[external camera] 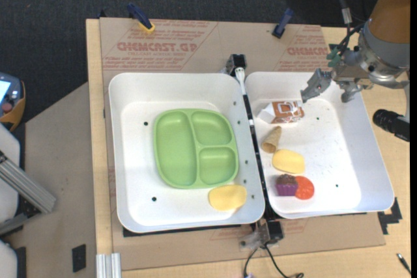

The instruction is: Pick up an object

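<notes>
currently logged: approach step, gripper [311, 89] above the right bin [365, 153], just beside the brown-and-white packet [285, 112]; fingers' state, i cannot tell. next, i judge: descend, centre on the packet.

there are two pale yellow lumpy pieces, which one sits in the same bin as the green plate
The pale yellow lumpy piece at the left white bin's near edge, just below the green three-compartment plate. The other yellow piece lies in the right white bin.
</notes>
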You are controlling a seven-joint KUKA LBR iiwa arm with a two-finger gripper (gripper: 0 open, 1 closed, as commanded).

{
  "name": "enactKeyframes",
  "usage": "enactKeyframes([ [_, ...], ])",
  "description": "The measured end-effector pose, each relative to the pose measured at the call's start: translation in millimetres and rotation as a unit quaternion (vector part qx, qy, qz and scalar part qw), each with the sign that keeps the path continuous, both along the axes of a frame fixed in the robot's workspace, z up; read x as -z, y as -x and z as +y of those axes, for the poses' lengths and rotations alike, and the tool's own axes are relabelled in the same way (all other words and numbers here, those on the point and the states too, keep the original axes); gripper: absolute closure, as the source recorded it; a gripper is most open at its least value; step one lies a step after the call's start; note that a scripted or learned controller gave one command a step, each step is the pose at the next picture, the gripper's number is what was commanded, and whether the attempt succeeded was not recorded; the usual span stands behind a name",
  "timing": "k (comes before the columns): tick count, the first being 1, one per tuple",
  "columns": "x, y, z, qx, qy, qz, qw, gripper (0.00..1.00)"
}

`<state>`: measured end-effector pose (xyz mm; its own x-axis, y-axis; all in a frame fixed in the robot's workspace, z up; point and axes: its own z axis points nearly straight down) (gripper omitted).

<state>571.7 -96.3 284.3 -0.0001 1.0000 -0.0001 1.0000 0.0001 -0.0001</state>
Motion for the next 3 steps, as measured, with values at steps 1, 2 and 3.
enactKeyframes([
  [1, 106, -55, 33, -0.002, -0.0011, 0.004, 1.0000, 0.00],
  [2, 177, -86, 6, -0.001, 0.0028, -0.012, 0.9999, 0.00],
  [3, 186, -90, 1, -0.001, 0.0027, -0.015, 0.9999, 0.00],
])
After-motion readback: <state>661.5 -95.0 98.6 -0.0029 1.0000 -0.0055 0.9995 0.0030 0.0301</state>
